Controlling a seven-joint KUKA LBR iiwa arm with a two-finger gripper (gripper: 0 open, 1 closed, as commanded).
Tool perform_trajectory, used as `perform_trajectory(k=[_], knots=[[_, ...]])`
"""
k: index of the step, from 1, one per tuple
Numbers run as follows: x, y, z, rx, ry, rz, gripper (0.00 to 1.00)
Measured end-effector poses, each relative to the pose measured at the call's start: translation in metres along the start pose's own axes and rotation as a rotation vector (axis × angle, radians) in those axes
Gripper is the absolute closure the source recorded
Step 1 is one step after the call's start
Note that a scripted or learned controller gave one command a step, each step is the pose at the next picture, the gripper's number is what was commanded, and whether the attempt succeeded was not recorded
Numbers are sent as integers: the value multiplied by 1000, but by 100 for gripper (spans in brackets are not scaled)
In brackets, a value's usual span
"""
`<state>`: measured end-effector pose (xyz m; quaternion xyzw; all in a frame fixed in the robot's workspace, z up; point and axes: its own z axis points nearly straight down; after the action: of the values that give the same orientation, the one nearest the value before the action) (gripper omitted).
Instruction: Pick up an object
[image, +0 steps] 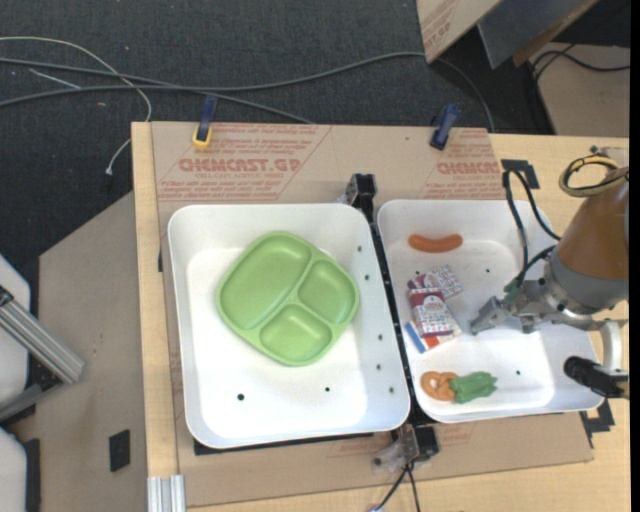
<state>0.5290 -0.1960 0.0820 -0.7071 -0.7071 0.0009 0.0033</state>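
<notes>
We are noting gripper (492, 316) hovering low in right bin (520, 395); fingers' opening: cannot tell, nothing visibly held. Red-white packet (432, 315) lying just left of it, long axis running near-to-far.

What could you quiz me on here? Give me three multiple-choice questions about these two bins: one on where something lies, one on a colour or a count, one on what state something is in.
1. Where does the green divided plate lie?
A. In the left bin
B. In the right bin
C. On the cardboard

2. How many compartments does that plate have?
A. Two
B. Three
C. Five

3. How does the orange sausage lie?
A. Between the fingers of the pincer
B. On the plate
C. Free on the right bin's floor, near its far wall

Answers:
1 A: the plate sits mid-floor in the left bin.
2 B: its ridges mark off three sections.
3 C: the sausage rests alone, well apart from the pincer.
</notes>
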Motion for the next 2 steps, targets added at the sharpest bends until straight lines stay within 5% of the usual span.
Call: perform_trajectory(k=[1, 2], knots=[[-1, 2, -14, -7, -2, 0, 100], [-6, -2, -76, -13, -6, 0, 100]])
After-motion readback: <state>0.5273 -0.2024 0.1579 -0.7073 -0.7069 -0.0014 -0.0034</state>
